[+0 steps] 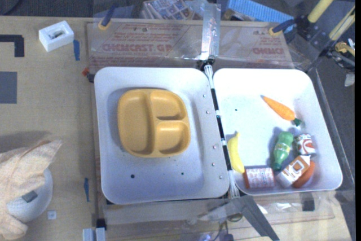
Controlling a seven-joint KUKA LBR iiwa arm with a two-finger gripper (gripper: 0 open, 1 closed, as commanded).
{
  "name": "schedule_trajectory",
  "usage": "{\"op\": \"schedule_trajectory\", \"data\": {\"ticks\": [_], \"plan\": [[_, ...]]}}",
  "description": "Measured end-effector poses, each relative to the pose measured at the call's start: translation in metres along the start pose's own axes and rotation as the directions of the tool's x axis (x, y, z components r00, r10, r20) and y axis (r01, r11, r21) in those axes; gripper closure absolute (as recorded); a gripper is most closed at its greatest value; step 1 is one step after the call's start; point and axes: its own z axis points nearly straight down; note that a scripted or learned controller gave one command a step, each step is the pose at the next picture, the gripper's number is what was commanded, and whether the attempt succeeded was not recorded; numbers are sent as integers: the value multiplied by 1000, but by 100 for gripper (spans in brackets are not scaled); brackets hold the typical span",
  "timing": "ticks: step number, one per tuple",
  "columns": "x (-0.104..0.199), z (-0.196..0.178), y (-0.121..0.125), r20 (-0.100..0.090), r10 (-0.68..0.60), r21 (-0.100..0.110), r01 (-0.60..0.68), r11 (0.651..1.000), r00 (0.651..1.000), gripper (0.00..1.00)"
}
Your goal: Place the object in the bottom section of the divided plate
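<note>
I read the yellow divided plate [151, 121] lying flat in the left bin [113, 178]. The candidate objects all lie in the right bin [248, 87]. The carrot [279, 108] lies apart toward the far side. The banana [235, 153] lies against the left wall. The green bottle [282, 149] and red-labelled can [259, 177] cluster at the near edge. I cannot tell the claw's state.
</note>
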Motion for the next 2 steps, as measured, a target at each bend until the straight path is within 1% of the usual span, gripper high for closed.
{"op": "schedule_trajectory", "data": {"ticks": [1, 2], "plan": [[-9, 0, 43, 0, 1, 0, -1, 1000, 1000, 0], [-16, 0, 77, 0, 1, -1, -1, 1000, 1000, 0]]}}
